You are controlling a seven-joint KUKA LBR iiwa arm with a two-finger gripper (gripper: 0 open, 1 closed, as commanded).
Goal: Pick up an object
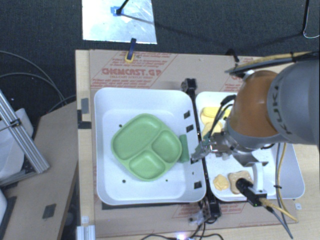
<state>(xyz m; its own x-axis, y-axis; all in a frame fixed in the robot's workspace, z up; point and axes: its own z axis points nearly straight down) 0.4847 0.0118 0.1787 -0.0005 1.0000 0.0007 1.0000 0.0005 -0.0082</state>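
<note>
- Green divided plate [146, 147] lies flat in the left bin [110, 109], centre of frame, three compartments up. Looks like thin moulded plastic: light, stiff, glossy so likely slippery. Flat on the bin floor, so the raised rim is the only place to take hold; I'd go for the right edge near the divider between the bins.
- Darker green piece [184, 149] sits touching the plate's right edge, against the bin wall. Can't tell what it is; maybe part of the plate or a separate small item.
- Right bin [295, 184], centre-right to lower right, holds small pale yellow and tan lumps: one [211, 114] at its upper left, two [220, 182] [240, 177] near the bottom. Probably light toy food, rounded, easier to pinch across the middle, may roll.
- Arm [272, 106] comes in from the right and covers most of the right bin. End effector [204, 149] hangs low over the divider between the bins, just beside the plate's right rim.
- End effector state: can't tell from here, too dark and cluttered; nothing visibly gripped.
- Tabletop [150, 69] is a brown board under both bins.
</note>
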